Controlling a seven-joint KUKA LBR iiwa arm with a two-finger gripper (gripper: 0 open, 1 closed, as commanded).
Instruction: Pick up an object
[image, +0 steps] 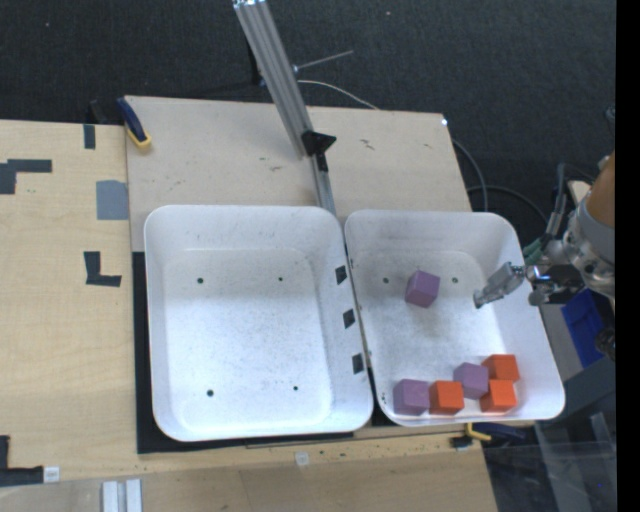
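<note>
The pale wooden tabletop (60, 350) stretches away to the left of the tool (497, 286), which hangs over the bin nearest it. Directly on the tabletop lies a lighter plywood board (250, 150), and on that, under the bins, a thin black mat (140, 400) shows at its far-left edge. Two shallow white plastic bins sit side by side, rims touching: the right bin (500, 228) beneath the tool, the left bin (160, 300) beyond it. Dark and grey tape patches (112, 198) mark the tabletop well away from the tool. A blue-and-yellow clamp (133, 124) sits at the board's far-left corner, and a grey metal rail (280, 75) rises above the board.
</note>
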